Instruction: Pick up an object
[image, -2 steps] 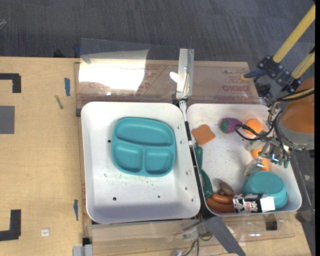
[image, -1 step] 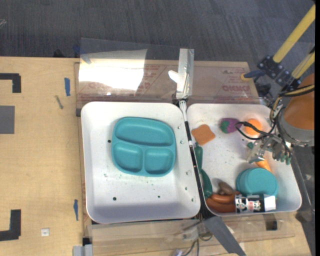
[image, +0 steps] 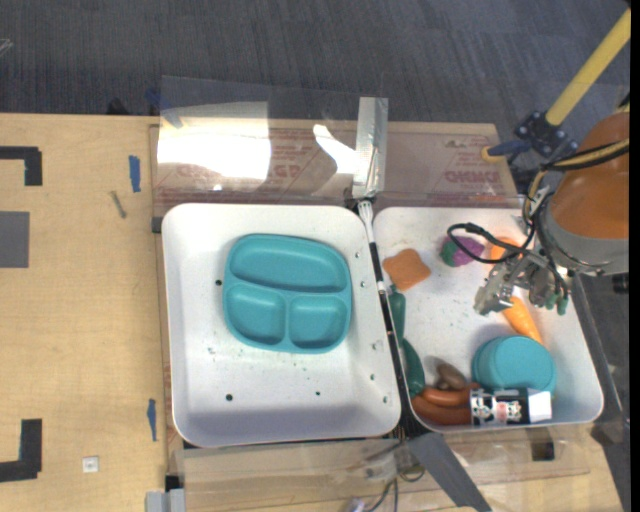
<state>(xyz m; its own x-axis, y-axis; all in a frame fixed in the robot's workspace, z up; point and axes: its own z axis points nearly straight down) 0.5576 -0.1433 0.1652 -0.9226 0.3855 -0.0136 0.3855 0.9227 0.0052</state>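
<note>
A pale wooden counter (image: 70, 330) carries two shallow white plastic bins side by side, seen from above at a slant. The left white bin (image: 200, 400) holds a teal plastic plate (image: 288, 291) with three compartments, lying flat near the bin's middle. The right white bin (image: 585, 385) holds a scatter of small things. The grey robot arm with an orange band (image: 590, 205) comes in from the right edge, and its metal gripper (image: 520, 285) hangs over the upper right part of this bin; whether the jaws are wide or narrow cannot be told, and nothing is clearly seen between them. Just below the gripper lies a small orange carrot-shaped toy (image: 522, 320). Below that sits a round teal bowl turned upside down (image: 513, 364), touching a black and white cylinder (image: 510, 406) lying on its side along the bin's near wall. A red-brown sausage-shaped toy (image: 442, 403) lies beside the cylinder's left end. A flat orange wedge (image: 406, 268) rests near the bin's upper left, and a small purple toy (image: 462, 251) lies to its right, near the gripper.
</note>
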